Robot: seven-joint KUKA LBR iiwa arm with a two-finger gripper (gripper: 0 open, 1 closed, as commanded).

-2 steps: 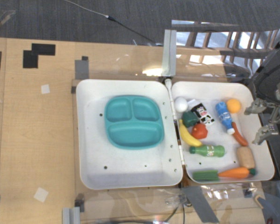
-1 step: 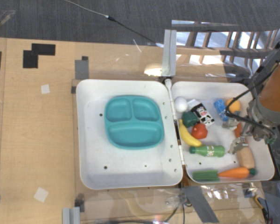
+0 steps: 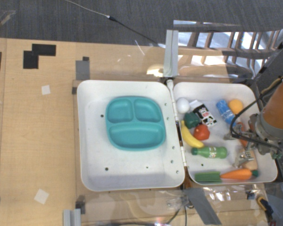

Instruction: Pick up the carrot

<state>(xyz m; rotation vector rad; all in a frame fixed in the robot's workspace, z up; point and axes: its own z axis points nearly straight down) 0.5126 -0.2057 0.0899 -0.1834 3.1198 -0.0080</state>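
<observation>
Lying in the right bin (image 3: 269, 175): carrot (image 3: 236, 174), near pincer (image 3: 246, 158), grip unclear.

You see a teal divided plate (image 3: 134, 123) in the left bin (image 3: 92, 173). In the right bin (image 3: 269, 175): banana (image 3: 188, 136), green bottle (image 3: 209, 151), white egg (image 3: 182, 105).

The counter (image 3: 33, 140) is a light wood surface. Two shallow white bins rest directly on it, side by side and touching: the left bin (image 3: 92, 173) and the right bin (image 3: 266, 175). Black rectangular markers (image 3: 39, 54) lie near its far-left corner.
</observation>
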